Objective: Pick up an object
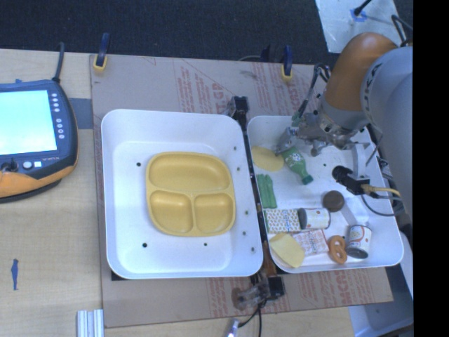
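Here the arm [365,76] reached in from the right, and its tool [303,133] hung low over the far left part of the right bin [393,255], directly above the cap end of a green bottle [297,164] that lay tilted on the bin floor. Whether the tool was spread or pressed together could not be told, since the wrist hid its tips; nothing was seen pinched. The bottle, the likeliest object of the pick, lay just beside a pale yellow lemon-like piece [267,159] to its left, with a green strip [266,190] nearer along the bin's left wall. To do this step well, the tool would need to straddle the bottle across its narrow width, not along its length, and descend far enough to grip below the rounded top, since a cylinder lying on its side probably rolls out of a shallow pinch. Clearance from the yellow piece and the bin wall mattered, as a finger landing on either would likely spoil the closure. The left bin [123,188] held a yellow divided tray [190,192], well apart on the worktop [42,258].
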Motion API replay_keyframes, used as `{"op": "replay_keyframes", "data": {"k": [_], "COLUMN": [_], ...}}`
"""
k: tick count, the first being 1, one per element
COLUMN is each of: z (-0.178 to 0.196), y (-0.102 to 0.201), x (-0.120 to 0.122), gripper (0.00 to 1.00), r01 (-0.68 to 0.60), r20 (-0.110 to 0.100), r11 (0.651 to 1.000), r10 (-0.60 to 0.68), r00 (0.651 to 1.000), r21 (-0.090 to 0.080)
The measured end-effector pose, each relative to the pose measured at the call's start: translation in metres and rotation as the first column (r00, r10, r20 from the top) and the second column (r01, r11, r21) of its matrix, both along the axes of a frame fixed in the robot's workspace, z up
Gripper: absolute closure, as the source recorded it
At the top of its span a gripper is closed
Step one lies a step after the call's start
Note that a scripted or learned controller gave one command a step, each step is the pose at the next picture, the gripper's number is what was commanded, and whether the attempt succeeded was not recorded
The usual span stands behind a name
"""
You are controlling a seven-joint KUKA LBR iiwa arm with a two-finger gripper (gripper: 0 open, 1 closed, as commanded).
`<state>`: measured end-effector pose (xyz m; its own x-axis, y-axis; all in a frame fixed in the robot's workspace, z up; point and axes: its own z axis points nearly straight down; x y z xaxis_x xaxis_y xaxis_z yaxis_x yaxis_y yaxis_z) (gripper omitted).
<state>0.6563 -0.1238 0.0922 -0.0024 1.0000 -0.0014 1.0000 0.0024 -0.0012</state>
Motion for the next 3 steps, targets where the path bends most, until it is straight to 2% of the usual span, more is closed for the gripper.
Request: {"op": "replay_keyframes", "data": {"k": [1,2,3], "z": [0.0,0.01,0.101], "y": [0.027,0.026,0.108], "x": [0.0,0.0,-0.051], "gripper": [0.0,1.0,1.0], "r01": [-0.004,-0.005,-0.006], "r20": [-0.004,-0.006,-0.001], "r11": [1.0,1.0,1.0], "r10": [0.004,0.005,0.006], "r00": [1.0,1.0,1.0], "r21": [0.0,0.0,0.001]}}
